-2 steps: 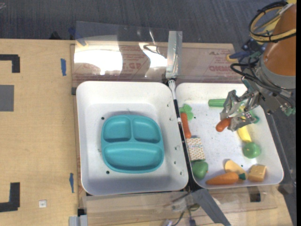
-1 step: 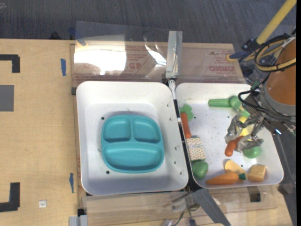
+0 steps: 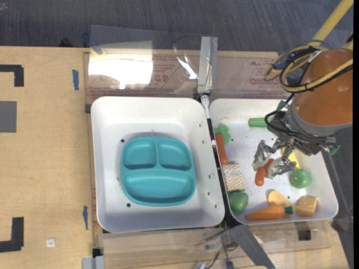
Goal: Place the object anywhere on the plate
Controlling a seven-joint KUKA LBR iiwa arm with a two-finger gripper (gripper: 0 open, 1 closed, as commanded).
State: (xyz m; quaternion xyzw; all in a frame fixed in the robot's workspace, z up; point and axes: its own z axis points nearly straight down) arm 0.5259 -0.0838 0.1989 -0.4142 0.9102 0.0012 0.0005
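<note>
A: Camera view, from above at a slant. Room to move?

B: Plenty on the left. Left bin (image 3: 106, 128) wide, holding one teal plate (image 3: 159, 170) with three compartments, set near the middle, white floor bare all round it. Rims of both bins touching along the centre line.

A: And the right bin (image 3: 240, 114)?

B: Crowded. Gripper (image 3: 272, 161) down inside it, right of centre, under the orange band (image 3: 331, 88) of the arm. Spread or closed: cannot tell, too much metal and shadow.

A: Task's thing?

B: Small red-orange piece (image 3: 260, 176), on the right bin's floor, right at the gripper's lower left tip; touching or just beside, cannot tell. Well apart from the plate.

A: Neighbours in the way?

B: Green ball (image 3: 300, 178) just right of the gripper, yellow scrap (image 3: 293, 162) above it. Speckled block (image 3: 233, 176) and long orange stick (image 3: 222, 149) against the shared wall, between gripper and plate. Green round fruit (image 3: 238, 200) below the block. Carrot (image 3: 268, 212) along the near rim, tan block (image 3: 307, 205) at the near right corner, green cylinder (image 3: 257, 123) near the far edge.
</note>
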